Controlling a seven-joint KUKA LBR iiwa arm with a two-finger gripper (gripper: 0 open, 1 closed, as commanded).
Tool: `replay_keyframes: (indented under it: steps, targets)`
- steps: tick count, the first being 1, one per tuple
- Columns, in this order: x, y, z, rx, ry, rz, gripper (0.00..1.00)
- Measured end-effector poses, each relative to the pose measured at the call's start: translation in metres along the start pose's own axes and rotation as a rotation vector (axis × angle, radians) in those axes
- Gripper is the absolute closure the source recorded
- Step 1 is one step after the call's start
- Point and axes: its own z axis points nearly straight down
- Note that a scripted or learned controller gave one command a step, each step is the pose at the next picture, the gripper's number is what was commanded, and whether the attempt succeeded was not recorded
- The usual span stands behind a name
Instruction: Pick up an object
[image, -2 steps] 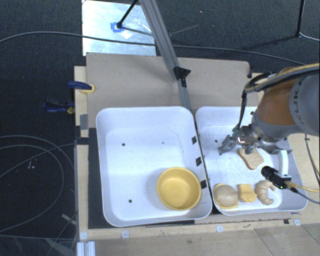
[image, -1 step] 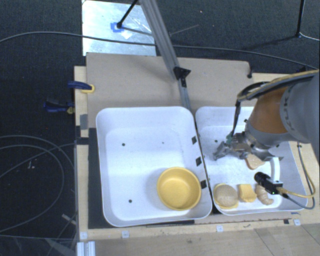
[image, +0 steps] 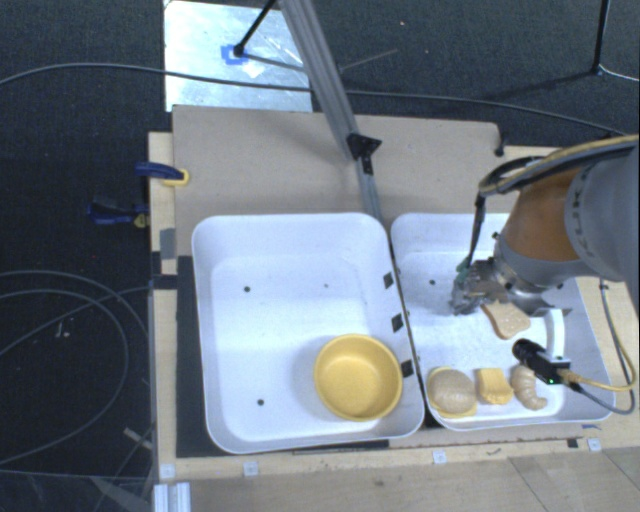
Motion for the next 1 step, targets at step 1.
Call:
replay_keyframes:
  steps: [1]
  targets:
    - [-0.0077, 0.0094, -0.0541, -0.004, -0.001, -0.004, 1.00]
